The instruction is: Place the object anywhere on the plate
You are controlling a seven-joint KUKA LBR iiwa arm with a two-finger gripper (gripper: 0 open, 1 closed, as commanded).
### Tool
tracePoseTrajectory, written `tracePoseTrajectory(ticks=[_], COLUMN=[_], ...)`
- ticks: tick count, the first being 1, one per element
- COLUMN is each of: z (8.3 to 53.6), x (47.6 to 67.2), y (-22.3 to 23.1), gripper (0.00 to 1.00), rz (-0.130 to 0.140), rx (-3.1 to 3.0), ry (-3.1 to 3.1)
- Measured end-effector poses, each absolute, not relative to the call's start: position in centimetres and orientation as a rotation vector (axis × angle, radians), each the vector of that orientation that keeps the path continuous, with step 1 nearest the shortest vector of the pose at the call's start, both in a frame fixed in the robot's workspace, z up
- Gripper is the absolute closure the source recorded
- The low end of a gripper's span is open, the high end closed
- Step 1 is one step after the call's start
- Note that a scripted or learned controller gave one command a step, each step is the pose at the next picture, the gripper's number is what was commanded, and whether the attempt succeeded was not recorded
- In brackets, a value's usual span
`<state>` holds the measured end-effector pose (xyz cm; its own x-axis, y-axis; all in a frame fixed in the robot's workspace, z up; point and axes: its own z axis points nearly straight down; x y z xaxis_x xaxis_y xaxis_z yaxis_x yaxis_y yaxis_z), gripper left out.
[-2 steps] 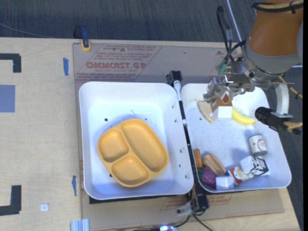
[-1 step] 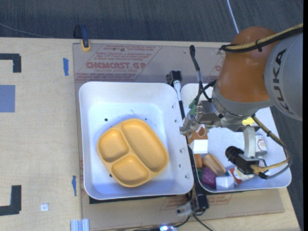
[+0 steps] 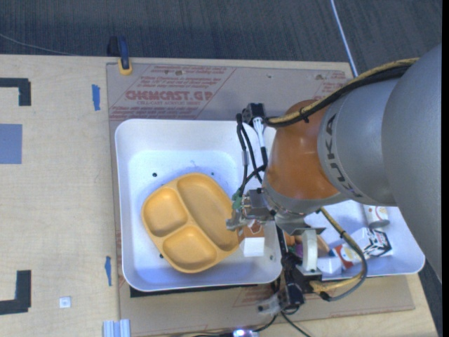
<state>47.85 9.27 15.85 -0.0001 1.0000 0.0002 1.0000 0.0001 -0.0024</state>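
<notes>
Gripper (image 3: 245, 232) is seen at right edge of yellow plate (image 3: 188, 220) in left bin (image 3: 133, 188); finger state can't be told, small white object (image 3: 253, 246) just beside.

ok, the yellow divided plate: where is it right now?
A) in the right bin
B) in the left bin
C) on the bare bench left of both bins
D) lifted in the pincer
B: the yellow three-compartment plate lies flat on the floor of the left white bin, with the arm's wrist hanging over that bin's right edge.
</notes>
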Motion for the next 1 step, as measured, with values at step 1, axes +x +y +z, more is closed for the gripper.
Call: tracePoseTrajectory(ticks=[1], z=[18.48], x=[55.19], y=[7.50], gripper=[1.00], rz=[-0.001], rx=[-2.222], ry=[-2.222])
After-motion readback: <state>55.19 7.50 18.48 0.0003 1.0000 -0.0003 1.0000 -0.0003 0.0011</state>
